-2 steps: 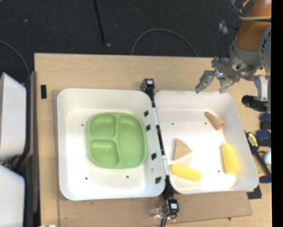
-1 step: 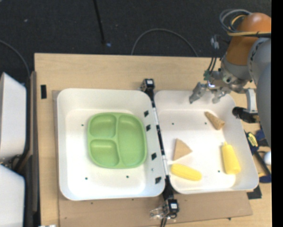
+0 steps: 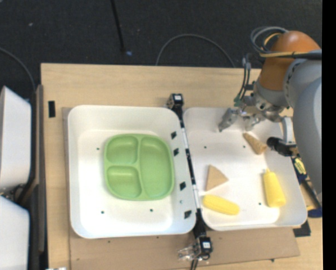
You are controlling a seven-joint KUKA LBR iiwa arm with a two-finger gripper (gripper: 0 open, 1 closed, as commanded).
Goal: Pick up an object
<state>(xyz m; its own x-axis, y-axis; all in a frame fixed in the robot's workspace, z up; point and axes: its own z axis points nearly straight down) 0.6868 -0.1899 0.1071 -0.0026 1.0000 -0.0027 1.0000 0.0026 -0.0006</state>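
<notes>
Grey metal claw [image 3: 239, 118] hangs spread and seemingly empty over the right white bin [image 3: 213, 129], probably lining up on the tan cone-shaped piece [image 3: 255, 143] just beside it.

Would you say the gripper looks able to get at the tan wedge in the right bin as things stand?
Probably yes. The gripper hangs over the right bin, and the tan wedge lies flat with bare floor between them; the yellow piece beside it sits clear of its upper side.
</notes>
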